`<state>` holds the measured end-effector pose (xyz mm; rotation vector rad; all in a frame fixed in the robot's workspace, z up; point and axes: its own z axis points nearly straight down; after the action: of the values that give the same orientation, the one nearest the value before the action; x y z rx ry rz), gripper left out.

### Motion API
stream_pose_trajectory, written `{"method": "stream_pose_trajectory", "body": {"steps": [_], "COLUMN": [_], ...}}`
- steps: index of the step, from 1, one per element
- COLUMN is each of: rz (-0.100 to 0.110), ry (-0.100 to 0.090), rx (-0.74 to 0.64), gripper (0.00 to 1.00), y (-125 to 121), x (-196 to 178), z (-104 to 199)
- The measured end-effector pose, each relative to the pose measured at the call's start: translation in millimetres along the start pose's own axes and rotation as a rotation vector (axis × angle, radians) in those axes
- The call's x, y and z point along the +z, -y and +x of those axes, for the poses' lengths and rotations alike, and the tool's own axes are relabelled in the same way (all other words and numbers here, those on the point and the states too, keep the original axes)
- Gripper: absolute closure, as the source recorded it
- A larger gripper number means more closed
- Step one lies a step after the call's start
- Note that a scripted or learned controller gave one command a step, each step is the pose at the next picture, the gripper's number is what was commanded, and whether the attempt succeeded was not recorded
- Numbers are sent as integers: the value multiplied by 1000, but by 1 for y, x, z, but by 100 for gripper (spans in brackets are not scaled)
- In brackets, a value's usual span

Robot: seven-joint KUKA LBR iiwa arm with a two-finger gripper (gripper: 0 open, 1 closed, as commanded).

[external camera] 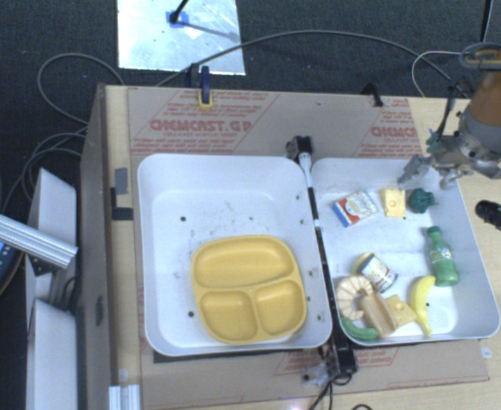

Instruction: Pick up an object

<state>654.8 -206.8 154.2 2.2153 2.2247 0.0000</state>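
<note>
My gripper [430, 172] hangs over the far right corner of the right bin [481, 290], its fingers spread open with nothing between them. Just below it lie a dark green lump [420, 200], a yellow block [393, 202] and a small white carton with blue and red print [356, 207]. Further toward the front are a green bottle [441, 254], a banana [422, 301], a tin can [376, 272], a pale ring-shaped pastry [351, 294], a tan wedge [388, 313] and a green vegetable [358, 332].
The left bin [161, 229] holds a yellow divided tray [249, 287]. A black clamp [301, 148] sits where the two bins meet at the back. Cables trail across the dark floor behind the bench.
</note>
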Motion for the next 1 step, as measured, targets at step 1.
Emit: {"method": "stream_pose_trajectory", "body": {"steps": [1], "rz": [-1], "ry": [-1], "rx": [-1], "gripper": [0], "y": [-2], "x": [42], "z": [5]}}
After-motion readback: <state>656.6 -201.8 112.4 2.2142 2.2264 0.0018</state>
